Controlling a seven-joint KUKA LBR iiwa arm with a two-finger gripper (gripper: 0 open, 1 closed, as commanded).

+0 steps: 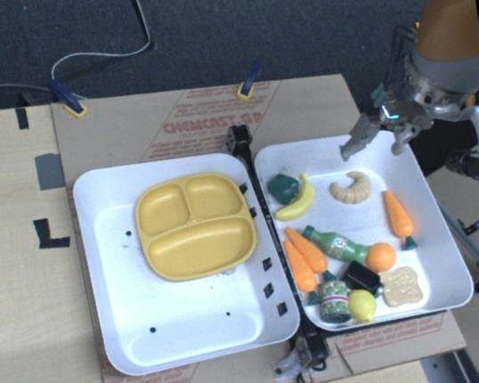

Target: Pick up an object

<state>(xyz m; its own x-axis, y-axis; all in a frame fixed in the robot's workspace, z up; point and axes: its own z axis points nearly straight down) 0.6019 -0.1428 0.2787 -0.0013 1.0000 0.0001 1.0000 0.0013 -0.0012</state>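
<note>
Two white bins side by side, and the count begins: the left bin carries one yellow divided plate, three compartments, sitting toward its far half. The right bin is the busy one. One croissant, pale tan and curled, lying near the far side; one banana, yellow, touching one dark green pepper by the dividing wall. Three carrots: a pair lying together at the left edge, and a lone carrot off to the right. One green bottle lying slantwise in the middle, one orange just beside its lower end, one small black item, one can, one lemon, one slice of toast at the near corner. The gripper hangs over the right bin's far rim, fingers spread apart, nothing between them, close above and to the right of the croissant.
</note>
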